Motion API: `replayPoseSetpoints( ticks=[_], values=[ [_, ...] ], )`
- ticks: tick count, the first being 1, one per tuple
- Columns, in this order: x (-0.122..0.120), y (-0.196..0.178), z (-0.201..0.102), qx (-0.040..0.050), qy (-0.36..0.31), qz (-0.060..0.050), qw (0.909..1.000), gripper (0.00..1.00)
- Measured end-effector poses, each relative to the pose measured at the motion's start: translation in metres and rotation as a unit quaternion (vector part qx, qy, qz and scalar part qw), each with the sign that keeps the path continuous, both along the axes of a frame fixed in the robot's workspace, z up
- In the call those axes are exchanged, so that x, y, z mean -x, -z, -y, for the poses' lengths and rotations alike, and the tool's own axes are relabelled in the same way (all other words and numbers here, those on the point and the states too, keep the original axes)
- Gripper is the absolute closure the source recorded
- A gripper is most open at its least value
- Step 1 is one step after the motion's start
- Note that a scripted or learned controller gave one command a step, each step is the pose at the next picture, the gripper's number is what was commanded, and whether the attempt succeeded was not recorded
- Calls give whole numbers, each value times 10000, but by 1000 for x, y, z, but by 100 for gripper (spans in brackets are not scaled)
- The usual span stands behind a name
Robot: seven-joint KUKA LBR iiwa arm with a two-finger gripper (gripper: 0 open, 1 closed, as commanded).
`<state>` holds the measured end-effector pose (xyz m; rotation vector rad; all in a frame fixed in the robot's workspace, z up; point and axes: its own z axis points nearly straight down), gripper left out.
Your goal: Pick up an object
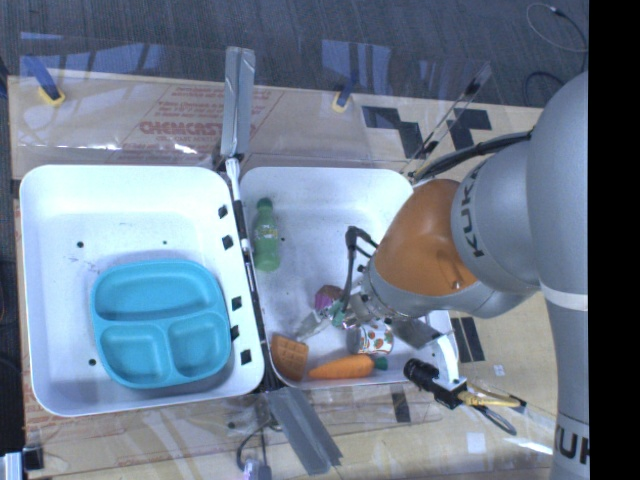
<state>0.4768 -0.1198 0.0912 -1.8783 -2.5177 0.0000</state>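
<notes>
My gripper hangs low in the right bin, near its front middle. A small purple object lies right against its upper side, and I cannot tell whether the two touch. A small patterned carton stands just to the gripper's right. An orange carrot lies along the bin's front wall, with a brown waffle-like piece at its left end. Further back, by the left wall, a green bottle lies on its side.
The left bin holds a blue divided plate. The arm's orange band and grey body cover the right bin's right side. A metal divider bar runs between the bins.
</notes>
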Motion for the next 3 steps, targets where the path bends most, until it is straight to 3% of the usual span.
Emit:
replayPoseSetpoints(
  ticks=[1, 2, 3],
  values=[
    [-41, 0, 0, 0, 679, -11, 9977, 0],
    [-41, -9, 0, -1, 658, -20, 9978, 100],
    [-66, -100, -55, 1, 1632, -15, 9866, 100]
  ],
)
